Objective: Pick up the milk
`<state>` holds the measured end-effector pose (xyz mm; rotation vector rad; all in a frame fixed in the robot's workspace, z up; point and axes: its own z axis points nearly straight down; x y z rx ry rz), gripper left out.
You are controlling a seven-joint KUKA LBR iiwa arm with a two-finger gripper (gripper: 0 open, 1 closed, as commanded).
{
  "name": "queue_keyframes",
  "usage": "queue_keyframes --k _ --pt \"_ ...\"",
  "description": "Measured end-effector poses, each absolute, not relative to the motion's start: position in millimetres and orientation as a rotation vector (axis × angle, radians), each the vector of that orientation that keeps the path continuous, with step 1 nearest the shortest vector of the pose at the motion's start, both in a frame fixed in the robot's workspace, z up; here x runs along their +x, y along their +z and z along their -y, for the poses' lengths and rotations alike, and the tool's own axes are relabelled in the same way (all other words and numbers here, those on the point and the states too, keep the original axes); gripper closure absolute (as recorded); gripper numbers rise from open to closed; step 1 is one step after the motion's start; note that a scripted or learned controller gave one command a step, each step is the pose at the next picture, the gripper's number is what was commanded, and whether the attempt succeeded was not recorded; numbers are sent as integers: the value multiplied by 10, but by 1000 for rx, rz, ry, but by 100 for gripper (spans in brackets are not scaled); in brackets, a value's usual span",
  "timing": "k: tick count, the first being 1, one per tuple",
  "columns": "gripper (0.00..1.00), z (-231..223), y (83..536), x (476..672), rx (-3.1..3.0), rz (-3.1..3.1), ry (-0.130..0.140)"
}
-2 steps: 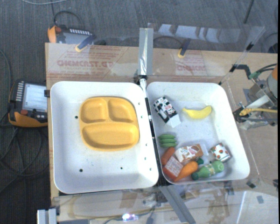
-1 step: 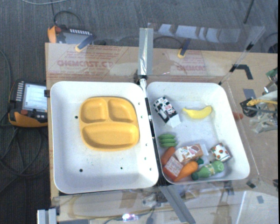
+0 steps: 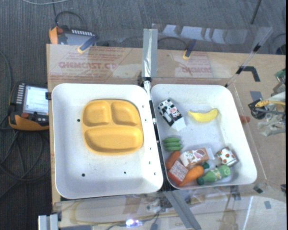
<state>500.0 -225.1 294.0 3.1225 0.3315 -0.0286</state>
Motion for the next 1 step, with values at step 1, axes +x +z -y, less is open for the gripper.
queue_keyframes --k 1 --pt "100 2238 2423 5475 3069 -675 -14"
